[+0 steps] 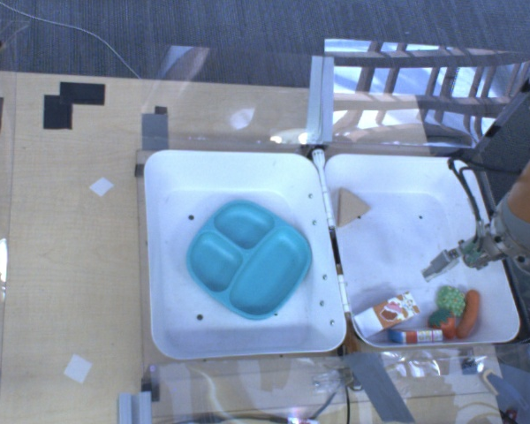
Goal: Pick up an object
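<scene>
The grey two-finger gripper [455, 259] hung with its fingers spread and nothing between them. The small green bumpy toy [450, 300] sat close by at six o'clock, in the right white bin [397, 193].

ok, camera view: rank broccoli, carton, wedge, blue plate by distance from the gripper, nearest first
From the gripper:
1. Broccoli, just below it in the right bin's near corner.
2. Carton, lower left of it, same bin.
3. Wedge, up at the right bin's left wall.
4. Blue plate, in the left bin.
</scene>
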`<move>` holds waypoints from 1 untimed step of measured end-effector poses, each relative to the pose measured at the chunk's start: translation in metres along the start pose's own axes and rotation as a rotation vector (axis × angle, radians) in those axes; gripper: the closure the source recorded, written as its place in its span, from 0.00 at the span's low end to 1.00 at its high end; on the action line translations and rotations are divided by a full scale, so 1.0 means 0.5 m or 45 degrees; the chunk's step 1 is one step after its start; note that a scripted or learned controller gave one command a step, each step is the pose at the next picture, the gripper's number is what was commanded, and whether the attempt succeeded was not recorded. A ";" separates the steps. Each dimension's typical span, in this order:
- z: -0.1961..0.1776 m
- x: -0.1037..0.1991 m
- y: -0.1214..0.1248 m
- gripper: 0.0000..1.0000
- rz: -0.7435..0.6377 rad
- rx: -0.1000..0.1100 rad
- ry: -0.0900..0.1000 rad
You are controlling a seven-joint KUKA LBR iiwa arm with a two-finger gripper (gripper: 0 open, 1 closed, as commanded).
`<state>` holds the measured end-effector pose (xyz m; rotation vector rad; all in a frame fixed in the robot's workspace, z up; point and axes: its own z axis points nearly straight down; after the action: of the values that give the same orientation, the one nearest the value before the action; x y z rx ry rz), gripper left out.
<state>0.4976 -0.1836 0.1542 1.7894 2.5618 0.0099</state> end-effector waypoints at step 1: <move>0.070 0.027 0.146 0.00 -0.138 0.012 0.010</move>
<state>0.5621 -0.1460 0.1203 1.6534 2.6650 0.0035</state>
